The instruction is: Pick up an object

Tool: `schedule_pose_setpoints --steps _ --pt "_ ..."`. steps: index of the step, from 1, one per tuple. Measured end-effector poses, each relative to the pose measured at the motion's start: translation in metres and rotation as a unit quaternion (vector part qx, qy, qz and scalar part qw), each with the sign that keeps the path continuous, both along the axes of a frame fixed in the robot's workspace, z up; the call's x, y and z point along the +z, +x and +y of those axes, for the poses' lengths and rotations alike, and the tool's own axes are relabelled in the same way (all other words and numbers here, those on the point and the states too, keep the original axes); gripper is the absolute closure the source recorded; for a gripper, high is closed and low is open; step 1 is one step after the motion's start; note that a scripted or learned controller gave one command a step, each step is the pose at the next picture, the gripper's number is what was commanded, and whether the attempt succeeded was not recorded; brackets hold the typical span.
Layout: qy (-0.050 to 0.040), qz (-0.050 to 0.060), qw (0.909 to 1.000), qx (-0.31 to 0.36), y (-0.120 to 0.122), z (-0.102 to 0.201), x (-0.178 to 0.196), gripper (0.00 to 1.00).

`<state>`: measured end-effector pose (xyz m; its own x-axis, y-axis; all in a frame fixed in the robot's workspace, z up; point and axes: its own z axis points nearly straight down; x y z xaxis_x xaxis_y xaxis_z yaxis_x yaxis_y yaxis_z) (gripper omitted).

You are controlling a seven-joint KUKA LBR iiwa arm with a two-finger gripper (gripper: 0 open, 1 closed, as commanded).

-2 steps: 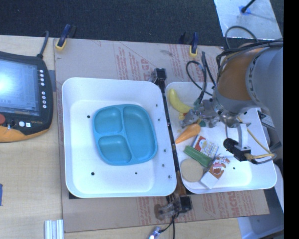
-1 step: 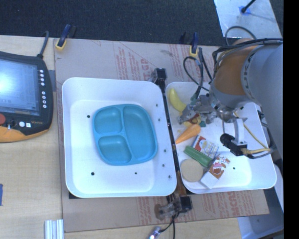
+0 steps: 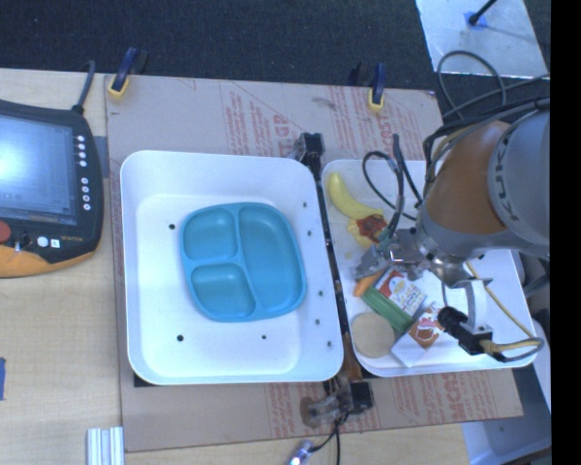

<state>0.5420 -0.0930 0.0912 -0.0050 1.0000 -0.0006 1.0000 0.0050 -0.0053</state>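
While the arm reaches in from the right, its grey body and orange band hang over the right bin and cover much of that bin's upper half. The tool sits low among the clutter near the bin's left wall; whether it is open or closed, and whether it has hold of anything, cannot be told, since the metal parts merge with the items below.

Right bin contents, all crowded toward the left side:
- banana, yellow, at the top left, lying along the bin wall
- small red item just below the banana, close to the tool
- green cylinder lying tilted, beside a red-and-white packet
- tan round disc at the lower left, touching the green cylinder
- small red-and-white item to the right of the disc

Black cables loop off the wrist over the banana end of the bin.

Left bin holds a blue divided plate, three compartments, roughly centred.

On the bench: a teach pendant at far left, blue-and-yellow clamps on the cardboard sheet's back edge.
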Motion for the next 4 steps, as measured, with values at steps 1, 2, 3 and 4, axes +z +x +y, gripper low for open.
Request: schedule_pose_setpoints --steps 1,2,3,4 --pt "0.0005 -0.001 1.0 -0.001 0.043 -0.006 0.001 0.0" --pt "0.0007 -0.002 1.0 -0.001 0.06 0.001 0.001 0.0" --pt "-0.0001 0.0 1.0 0.0 0.004 0.001 0.0 0.0" --pt "0.0004 -0.002 1.0 -0.001 0.088 -0.004 0.001 0.0"
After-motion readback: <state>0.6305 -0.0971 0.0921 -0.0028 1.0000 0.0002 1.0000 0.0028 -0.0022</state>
